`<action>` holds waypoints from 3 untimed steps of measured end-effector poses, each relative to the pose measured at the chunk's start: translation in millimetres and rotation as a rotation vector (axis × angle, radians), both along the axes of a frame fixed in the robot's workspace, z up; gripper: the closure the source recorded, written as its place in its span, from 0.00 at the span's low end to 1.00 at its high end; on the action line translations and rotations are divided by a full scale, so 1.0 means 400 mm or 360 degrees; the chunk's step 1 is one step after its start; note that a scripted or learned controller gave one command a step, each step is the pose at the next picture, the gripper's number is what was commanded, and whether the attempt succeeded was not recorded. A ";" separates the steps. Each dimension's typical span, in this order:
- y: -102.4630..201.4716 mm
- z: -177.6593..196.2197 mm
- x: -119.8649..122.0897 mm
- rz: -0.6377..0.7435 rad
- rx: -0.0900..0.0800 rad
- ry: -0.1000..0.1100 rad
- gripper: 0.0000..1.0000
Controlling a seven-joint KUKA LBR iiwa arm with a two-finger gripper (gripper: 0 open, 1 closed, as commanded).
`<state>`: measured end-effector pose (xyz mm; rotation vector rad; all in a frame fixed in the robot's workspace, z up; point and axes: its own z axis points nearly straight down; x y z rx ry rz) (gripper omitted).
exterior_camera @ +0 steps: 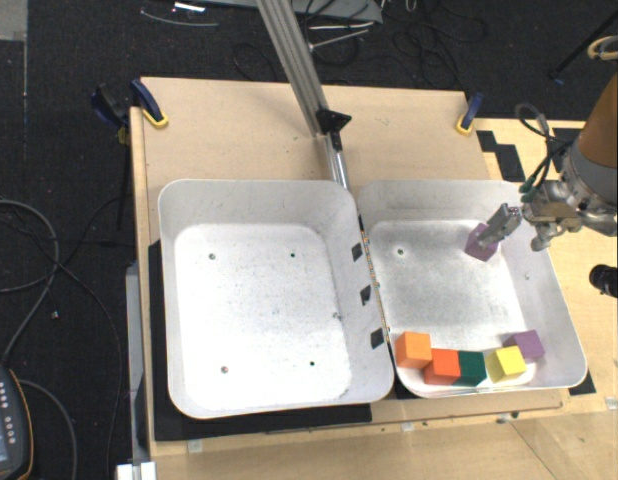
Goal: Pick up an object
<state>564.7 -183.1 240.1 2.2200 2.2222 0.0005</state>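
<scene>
A purple block (481,242) lies in the upper part of the right bin (439,218), tilted. My gripper (516,228) reaches in from the right edge and sits right beside this block, touching or nearly touching its upper right side. Whether the block is held cannot be told. Along the right bin's front wall sits a row of blocks: orange (414,348), red-orange (444,365), green (472,367), yellow (506,363) and a second purple one (529,344).
The left bin (189,218) stands beside the right one, the two rims meeting in the middle. A grey metal pole (294,53) slants down from the top to the bins' back edge. Clamps sit at the bench's back corners.
</scene>
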 end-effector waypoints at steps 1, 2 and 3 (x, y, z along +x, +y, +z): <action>-0.067 -0.216 -0.087 -0.0008 0.0001 0.0015 0.00; -0.097 -0.366 0.068 0.0006 0.0000 -0.0006 0.00; -0.050 -0.360 0.190 0.0008 -0.0002 -0.0009 0.00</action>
